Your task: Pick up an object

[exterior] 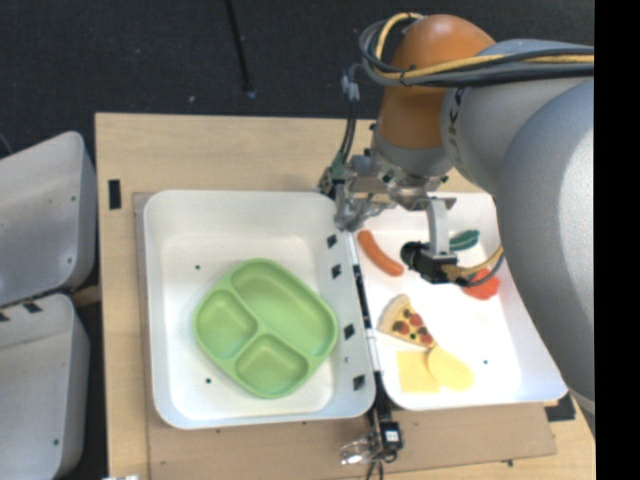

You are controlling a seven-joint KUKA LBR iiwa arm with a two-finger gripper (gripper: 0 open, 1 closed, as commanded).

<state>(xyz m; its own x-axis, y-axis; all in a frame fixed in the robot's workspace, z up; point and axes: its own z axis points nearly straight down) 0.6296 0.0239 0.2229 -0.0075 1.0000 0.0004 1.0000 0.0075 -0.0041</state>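
Down at the near end, well to the camera's side of the orange-red toy sausage, a flat yellow square slice lies on the floor of the right-hand shallow white bin. A yellow rounded disc meets its edge. One step closer to the sausage lies a triangular toy pizza slice with red and dark toppings, its narrow end turned toward the sausage but apart from it.

Across the bin rims from the sausage, toward the view's left and somewhat nearer the camera, a light green plastic plate with three compartments lies flat in the left-hand shallow white bin. To the view's right of the sausage and a little nearer, a small red thing shows only in part, so I cannot tell what it is.

The sausage itself lies slantwise on the bin floor, just beside the rim that faces the other bin. A small teal thing sits to the view's right of it, about level with its far end.

My gripper hangs just beyond the sausage's far end, over the rims between the bins and close to the sausage. I see nothing held in it, and I cannot tell how far open it is. Farther off than the sausage are the orange band of my arm and the pale wooden bench.
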